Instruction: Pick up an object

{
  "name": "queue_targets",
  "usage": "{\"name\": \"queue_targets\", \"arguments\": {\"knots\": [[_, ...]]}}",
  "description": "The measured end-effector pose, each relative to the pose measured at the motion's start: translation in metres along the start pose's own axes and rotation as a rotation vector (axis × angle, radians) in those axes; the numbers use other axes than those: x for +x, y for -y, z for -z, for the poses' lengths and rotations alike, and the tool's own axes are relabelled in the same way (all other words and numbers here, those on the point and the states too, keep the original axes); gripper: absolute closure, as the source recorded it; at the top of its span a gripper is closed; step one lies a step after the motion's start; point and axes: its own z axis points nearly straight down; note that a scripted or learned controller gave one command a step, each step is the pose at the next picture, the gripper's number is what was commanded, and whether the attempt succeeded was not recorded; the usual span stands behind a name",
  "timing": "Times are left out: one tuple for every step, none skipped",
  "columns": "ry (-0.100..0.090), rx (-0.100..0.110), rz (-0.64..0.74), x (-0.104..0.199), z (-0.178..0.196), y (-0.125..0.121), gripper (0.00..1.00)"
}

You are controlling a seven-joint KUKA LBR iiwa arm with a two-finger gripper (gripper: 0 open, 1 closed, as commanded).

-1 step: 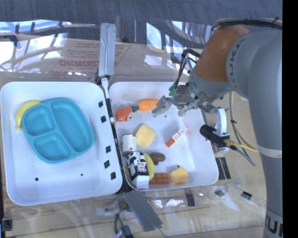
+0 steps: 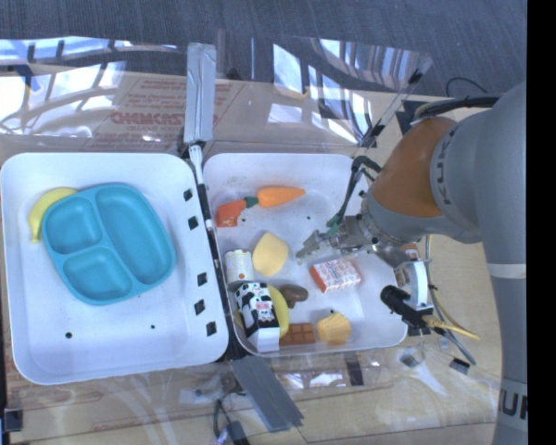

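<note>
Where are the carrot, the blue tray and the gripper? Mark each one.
carrot [image 2: 280, 196], camera view, middle of its orange body.
blue tray [image 2: 108, 242], camera view, ridge between its compartments.
gripper [image 2: 317, 246], camera view, at its tip above the right bin.

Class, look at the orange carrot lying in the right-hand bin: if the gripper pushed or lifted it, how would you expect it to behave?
The carrot looks like a moulded toy, so it is probably stiff and light. Its rounded, tapered body lies on its side on the bin floor, so a push might roll it in a curve. Its smooth, glossy surface could slip between the jaws.
</note>
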Motion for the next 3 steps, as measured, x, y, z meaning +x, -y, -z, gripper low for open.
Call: {"name": "queue_targets", "arguments": {"knots": [[-0.005, 0.008, 0.201, 0.064, 0.036, -0.029, 0.00], [-0.005, 0.011, 0.188, 0.052, 0.032, 0.043, 0.00], [-0.004, 0.011, 0.096, 0.081, 0.008, 0.013, 0.00]]}}
